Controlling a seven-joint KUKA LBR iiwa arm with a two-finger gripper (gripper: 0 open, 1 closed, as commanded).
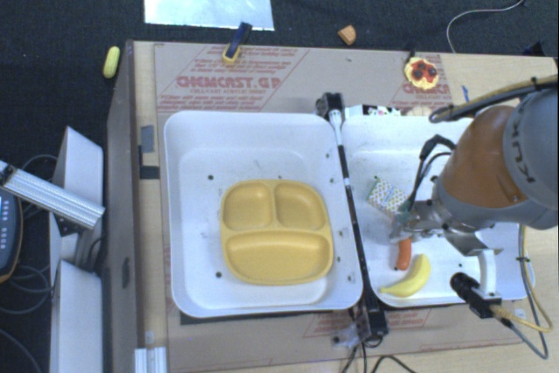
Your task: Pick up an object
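Observation:
In the right bin lie a yellow banana near the front wall, a small orange-red sausage-shaped piece just left of it, and a small patterned block further back. My gripper hangs low over this bin, just behind the orange-red piece and to the right of the patterned block. The arm's orange band and grey wrist cover the bin's right half. Nothing shows as held by the gripper.
The left bin holds a yellow divided plate. A small round pizza-like toy and a blue-and-yellow tool lie on the bench behind the bins. A black divider bar runs between the bins.

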